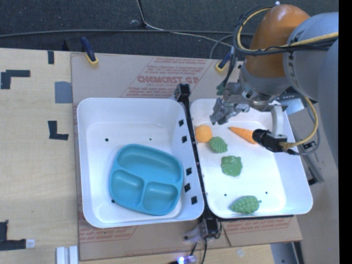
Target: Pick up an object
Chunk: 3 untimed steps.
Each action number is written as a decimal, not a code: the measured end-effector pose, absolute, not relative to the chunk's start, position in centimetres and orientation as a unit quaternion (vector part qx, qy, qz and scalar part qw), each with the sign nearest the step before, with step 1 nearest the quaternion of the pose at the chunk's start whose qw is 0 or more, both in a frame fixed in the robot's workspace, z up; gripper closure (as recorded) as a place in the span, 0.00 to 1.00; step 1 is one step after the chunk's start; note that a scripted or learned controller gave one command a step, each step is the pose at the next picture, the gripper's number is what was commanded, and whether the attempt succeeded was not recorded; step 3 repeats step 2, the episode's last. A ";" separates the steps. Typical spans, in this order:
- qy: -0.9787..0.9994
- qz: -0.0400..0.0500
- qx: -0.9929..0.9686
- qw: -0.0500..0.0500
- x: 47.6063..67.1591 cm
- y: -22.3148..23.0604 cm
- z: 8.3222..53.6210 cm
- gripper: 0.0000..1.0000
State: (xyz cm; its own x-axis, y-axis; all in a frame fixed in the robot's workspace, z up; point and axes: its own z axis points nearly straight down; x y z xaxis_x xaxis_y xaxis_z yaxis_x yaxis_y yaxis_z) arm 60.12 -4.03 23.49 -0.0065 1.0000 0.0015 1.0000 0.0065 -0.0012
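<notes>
- Over the right bin (294,199), seen from the one overhead camera, you have the gripper (221,116) hanging above that bin's far left corner; whether it is released or clenched you cannot tell from this slant, and nothing shows in its grasp.
- Behind the gripper, toward the right bin's far right side, you see the arm (297,43), grey with its orange band bulging above the wrist and cables looping round it.
- Just below the gripper, against the right bin's left wall, sits a small orange ball (203,133).
- Touching that ball on its right is a knobbly green piece (218,144).
- Further right in the right bin, a carrot (242,133) lies slanted, its thick end partly hidden under a black fitting on the arm's cable.
- Near the right bin's middle you have a second green piece (231,165), apart from the first.
- Close to the right bin's near wall lies a third green piece (245,204), oval and bumpy.
- Left of the right bin, across the black divider, the left bin (91,117) holds a blue divided tray (146,179), lying flat in its near half.
- Under both bins you can see a cardboard sheet (159,78) with red print, clipped at its far edge.
</notes>
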 end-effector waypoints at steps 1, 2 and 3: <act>-0.709 0.001 -0.705 0.001 59.6 0.9 22.2 1.00; -0.710 0.000 -0.704 0.001 60.0 6.7 22.9 1.00; -0.710 0.000 -0.704 0.001 60.0 6.7 22.9 1.00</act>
